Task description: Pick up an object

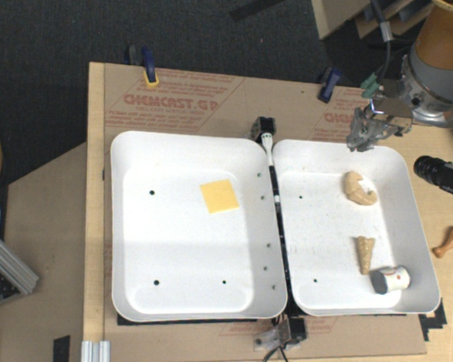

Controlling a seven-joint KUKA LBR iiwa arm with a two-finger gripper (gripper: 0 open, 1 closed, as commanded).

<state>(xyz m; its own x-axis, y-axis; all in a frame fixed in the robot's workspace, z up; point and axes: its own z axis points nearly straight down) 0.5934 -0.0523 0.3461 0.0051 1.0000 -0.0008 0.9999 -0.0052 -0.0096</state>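
Note:
A flat yellow square (pixel 220 196) lies in the left bin (pixel 132 208). The right bin (pixel 315 244) holds three things: a tan and white lump (pixel 360 188) near its far right, a small tan cone (pixel 364 253) below that, and a white cylinder with a grey end (pixel 390 280) at the near right corner. My gripper (pixel 361 142) hangs above the far edge of the right bin, up and slightly left of the tan lump. Nothing shows between its fingers.
Both white bins sit side by side on a brown board (pixel 217 98), held by blue clamps (pixel 149 65) at the back. A black divider strip (pixel 275 211) runs between the bins. A wooden piece (pixel 446 246) lies off the right bin's right side.

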